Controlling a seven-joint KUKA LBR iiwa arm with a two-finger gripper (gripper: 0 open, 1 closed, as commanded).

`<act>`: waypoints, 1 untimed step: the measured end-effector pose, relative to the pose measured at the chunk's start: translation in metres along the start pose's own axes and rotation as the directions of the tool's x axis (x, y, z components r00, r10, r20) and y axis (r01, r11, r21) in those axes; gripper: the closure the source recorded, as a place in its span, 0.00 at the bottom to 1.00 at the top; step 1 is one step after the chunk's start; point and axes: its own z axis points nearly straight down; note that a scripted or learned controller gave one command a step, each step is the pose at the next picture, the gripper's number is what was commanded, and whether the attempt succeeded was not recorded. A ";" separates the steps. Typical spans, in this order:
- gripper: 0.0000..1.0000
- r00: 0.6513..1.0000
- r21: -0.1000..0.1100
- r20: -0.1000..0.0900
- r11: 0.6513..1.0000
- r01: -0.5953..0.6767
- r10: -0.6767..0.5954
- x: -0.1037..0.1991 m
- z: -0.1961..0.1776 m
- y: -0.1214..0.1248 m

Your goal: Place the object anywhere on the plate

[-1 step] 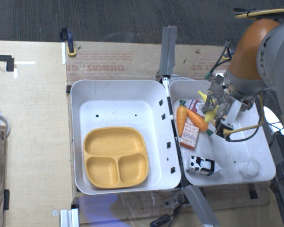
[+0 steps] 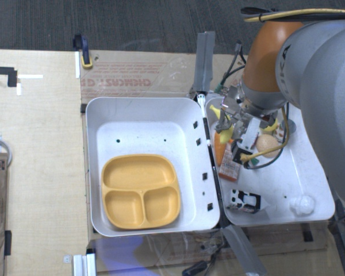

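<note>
The grey arm reaches down over the right bin, its claw lowered among a heap of small items near the dividing wall, presumably to pick one; whether it is spread or pinching anything I cannot tell. The left bin holds the yellow divided plate, bare and waiting. An orange packet, likely the object, lies beside the claw. Mirrored red lettering on the cardboard behind seems to read "CHEMCO".

The grey arm reaches in from the right, its orange band above the wrist. The gripper points downward, left of the arm's bulk.
</note>
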 end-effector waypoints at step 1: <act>1.00 1.000 0.001 0.001 1.000 -0.011 0.011 0.043 0.000 -0.092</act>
